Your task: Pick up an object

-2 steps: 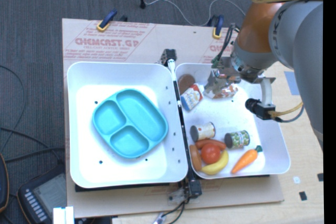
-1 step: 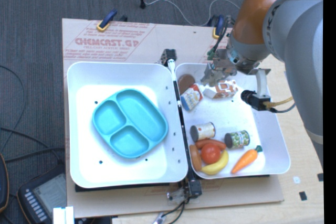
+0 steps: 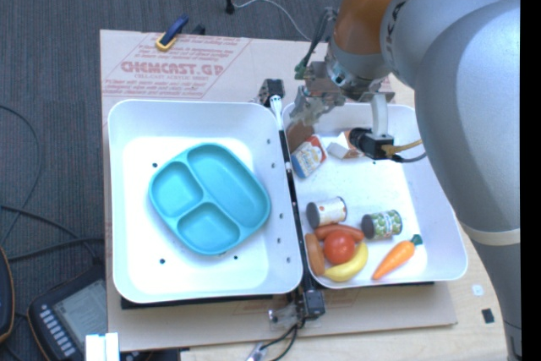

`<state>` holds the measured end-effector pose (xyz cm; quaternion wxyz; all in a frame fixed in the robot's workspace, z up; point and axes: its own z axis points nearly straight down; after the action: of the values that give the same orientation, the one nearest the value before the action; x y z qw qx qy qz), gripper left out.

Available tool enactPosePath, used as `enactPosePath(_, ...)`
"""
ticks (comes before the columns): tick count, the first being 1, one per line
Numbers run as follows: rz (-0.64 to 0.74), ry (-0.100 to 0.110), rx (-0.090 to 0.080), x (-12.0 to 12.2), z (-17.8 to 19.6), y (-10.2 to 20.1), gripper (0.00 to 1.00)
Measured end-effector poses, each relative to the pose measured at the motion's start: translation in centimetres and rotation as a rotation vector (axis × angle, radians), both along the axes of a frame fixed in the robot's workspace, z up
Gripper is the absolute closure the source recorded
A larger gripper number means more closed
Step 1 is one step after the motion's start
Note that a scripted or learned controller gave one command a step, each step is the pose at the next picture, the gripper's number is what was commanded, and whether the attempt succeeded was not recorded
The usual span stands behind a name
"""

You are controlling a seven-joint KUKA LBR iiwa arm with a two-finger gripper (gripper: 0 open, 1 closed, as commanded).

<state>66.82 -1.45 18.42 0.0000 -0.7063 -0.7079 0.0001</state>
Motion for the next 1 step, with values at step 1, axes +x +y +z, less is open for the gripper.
enactPosePath(1,0.0,-0.001,0.0,0.01,1.92,3.78,1.0)
